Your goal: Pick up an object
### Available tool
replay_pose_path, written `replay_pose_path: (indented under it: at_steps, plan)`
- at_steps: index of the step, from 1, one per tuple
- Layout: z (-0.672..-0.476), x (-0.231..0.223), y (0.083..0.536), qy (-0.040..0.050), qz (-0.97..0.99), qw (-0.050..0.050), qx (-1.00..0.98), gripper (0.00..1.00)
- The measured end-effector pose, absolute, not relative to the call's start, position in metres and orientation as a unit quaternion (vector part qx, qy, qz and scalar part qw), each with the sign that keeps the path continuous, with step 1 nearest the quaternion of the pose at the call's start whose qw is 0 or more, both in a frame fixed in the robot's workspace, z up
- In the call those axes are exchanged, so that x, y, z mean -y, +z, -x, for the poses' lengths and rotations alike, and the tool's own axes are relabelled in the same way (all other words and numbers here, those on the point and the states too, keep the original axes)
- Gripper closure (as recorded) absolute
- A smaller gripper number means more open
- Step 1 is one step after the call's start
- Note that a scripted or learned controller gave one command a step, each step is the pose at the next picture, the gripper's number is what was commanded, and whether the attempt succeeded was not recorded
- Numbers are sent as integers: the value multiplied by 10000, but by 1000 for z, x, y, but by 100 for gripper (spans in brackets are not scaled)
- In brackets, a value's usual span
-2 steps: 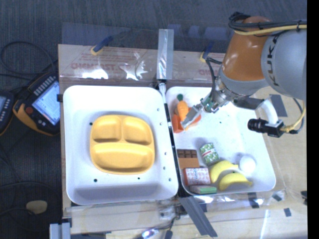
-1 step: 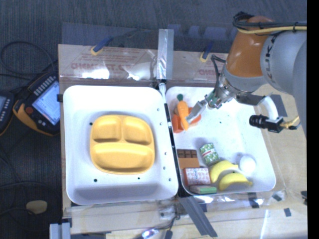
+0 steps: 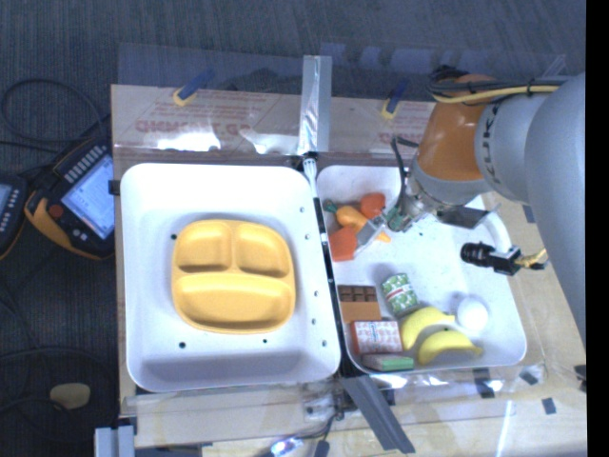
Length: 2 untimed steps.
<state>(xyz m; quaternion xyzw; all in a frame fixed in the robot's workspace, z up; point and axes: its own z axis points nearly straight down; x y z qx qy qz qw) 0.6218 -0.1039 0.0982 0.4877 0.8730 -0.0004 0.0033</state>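
The pale wooden desk [image 3: 143, 122] carries two shallow white plastic bins set side by side, their inner rims touching. The left white bin [image 3: 143, 284] is the wider of the pair; the right white bin [image 3: 504, 336] sits just beside it, nearer the arm. A sheet of clear plastic film [image 3: 238, 127] lies along the far edge of the desk behind both bins, held by two blue-and-yellow clamps [image 3: 193, 88].
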Motion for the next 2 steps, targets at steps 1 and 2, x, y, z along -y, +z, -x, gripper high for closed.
replay_pose_path:
  at_steps: [1, 2]
  plan:
    - [-622, 103, 107, 1, -4876, 23, -8731, 100]
    - [-653, 55, 168, -182, -5793, -239, -8145, 100]
